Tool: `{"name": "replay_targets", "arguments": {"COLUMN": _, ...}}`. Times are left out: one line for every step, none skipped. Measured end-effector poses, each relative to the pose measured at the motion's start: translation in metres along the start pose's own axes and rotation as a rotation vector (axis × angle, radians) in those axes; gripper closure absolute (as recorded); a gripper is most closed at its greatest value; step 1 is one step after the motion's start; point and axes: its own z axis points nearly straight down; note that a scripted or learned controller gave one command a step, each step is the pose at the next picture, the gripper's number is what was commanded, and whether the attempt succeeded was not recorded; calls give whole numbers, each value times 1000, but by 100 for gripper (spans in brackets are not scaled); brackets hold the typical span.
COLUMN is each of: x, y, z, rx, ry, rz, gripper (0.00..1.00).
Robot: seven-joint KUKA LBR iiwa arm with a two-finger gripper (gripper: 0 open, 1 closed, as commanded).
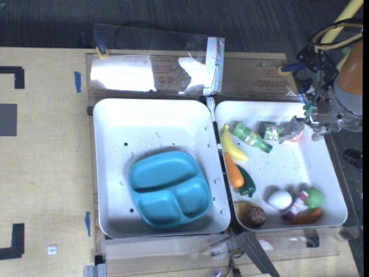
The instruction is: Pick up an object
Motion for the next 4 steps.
{"name": "replay_targets", "arguments": {"x": 2, "y": 51, "z": 81, "rx": 5, "ry": 0, "rz": 22, "gripper": 0}}
{"name": "replay_targets", "arguments": {"x": 18, "y": 69, "z": 115, "rx": -15, "ry": -5, "rz": -7, "gripper": 0}}
{"name": "replay_targets", "arguments": {"x": 6, "y": 102, "z": 130, "rx": -10, "ry": -2, "rz": 72, "gripper": 0}}
{"name": "replay_targets", "arguments": {"x": 6, "y": 104, "z": 117, "rx": -17, "ry": -5, "rz": 69, "gripper": 100}}
